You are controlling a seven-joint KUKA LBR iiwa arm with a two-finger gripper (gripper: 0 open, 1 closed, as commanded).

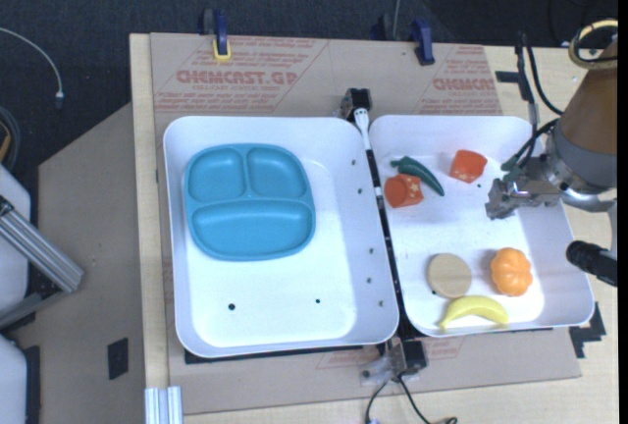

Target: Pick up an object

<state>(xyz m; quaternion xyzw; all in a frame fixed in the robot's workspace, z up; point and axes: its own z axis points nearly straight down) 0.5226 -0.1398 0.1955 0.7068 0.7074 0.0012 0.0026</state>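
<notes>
A brown bench bears two white bins side by side.

Your pickable items all lie in the right bin: red-and-green pepper by its left edge, small red block toward the far edge, tan disc, orange fruit, and banana along the near edge.

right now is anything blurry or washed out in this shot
Camera view: the gripper is soft and its detail hard to read; the white bins are bright but not blown out; the blue tray and banana look sharp, with faint shadows.
</notes>
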